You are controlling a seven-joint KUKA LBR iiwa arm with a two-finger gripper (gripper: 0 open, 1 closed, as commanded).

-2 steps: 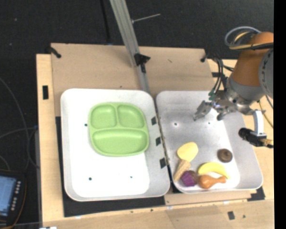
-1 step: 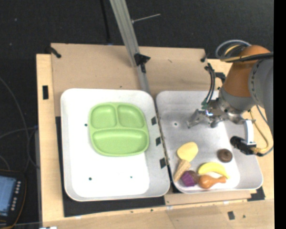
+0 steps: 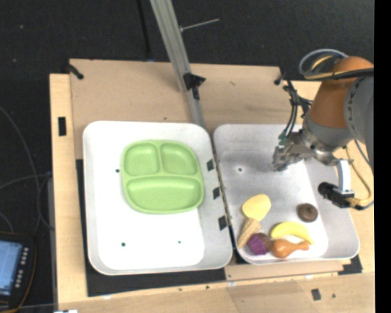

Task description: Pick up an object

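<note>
We read this as the approach step: the tool (image 3: 281,160) hovers over the right bin (image 3: 247,145), upper part; open or closed, we cannot tell. Yellow chip (image 3: 256,207), banana (image 3: 290,231) and drumstick (image 3: 287,246) lie nearer the front; next it must descend there.

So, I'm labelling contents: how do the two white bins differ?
The left bin holds one green divided plate, lying flat in its upper half. The right bin holds several small food toys clustered along its near edge, including a banana, and the gripper is over its upper part. Both are shallow, white, and side by side.
</note>
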